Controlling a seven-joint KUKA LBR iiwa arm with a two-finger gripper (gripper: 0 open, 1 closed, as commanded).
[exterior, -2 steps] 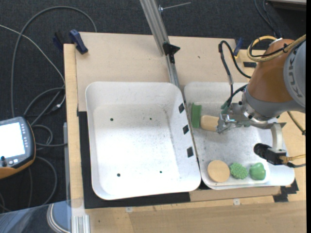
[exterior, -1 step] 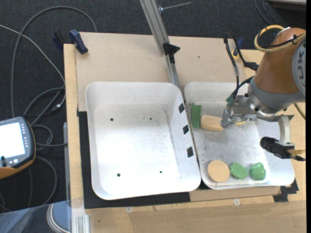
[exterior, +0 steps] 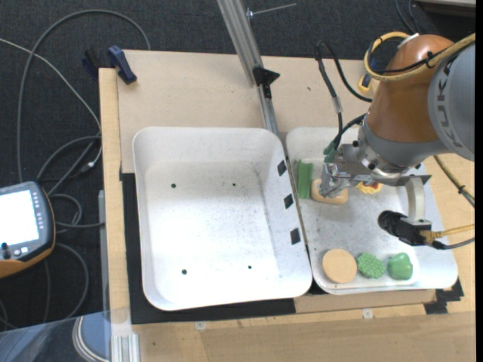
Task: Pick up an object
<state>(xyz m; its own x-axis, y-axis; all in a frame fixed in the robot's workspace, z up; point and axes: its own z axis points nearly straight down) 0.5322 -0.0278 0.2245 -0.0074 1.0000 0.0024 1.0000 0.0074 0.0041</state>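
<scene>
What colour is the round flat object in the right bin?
The round flat object is tan, seen in the camera view.

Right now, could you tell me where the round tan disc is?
The round tan disc lies near the right bin's front edge, left of the green textured piece.

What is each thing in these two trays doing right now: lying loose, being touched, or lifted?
Gripper: down in the right tray, over the tan piece.
Tan piece: on the tray floor, under the gripper.
Green block: by the left wall.
Tan disc: lying loose.
Two green lumps: lying loose.
</scene>
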